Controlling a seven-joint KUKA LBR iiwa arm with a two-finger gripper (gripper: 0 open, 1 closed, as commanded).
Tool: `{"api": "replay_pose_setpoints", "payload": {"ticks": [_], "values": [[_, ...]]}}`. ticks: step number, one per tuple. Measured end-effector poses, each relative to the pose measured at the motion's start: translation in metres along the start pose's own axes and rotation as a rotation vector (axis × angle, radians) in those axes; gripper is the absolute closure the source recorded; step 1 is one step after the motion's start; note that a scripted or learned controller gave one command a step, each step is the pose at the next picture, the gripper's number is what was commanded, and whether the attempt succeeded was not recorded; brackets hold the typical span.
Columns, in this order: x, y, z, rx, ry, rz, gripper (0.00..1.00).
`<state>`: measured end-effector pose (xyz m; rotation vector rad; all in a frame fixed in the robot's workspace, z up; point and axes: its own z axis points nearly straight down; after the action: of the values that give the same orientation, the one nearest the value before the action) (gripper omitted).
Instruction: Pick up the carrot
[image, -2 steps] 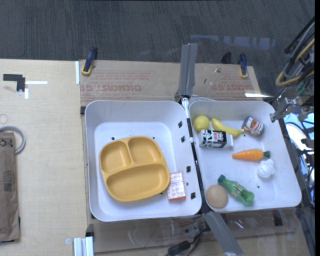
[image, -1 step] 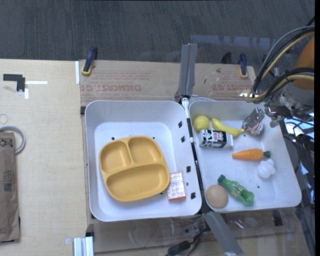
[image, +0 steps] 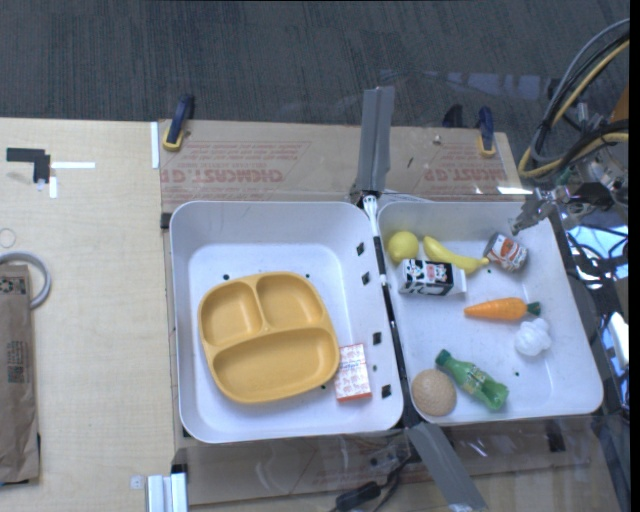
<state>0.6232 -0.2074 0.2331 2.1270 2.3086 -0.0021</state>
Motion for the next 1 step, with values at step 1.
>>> {"api": "replay_pose_setpoints", "payload": {"ticks": [1], "values": [[0.0428,-0.0578,0.0796,0.003,0.003,-0.175,0.00]]}}
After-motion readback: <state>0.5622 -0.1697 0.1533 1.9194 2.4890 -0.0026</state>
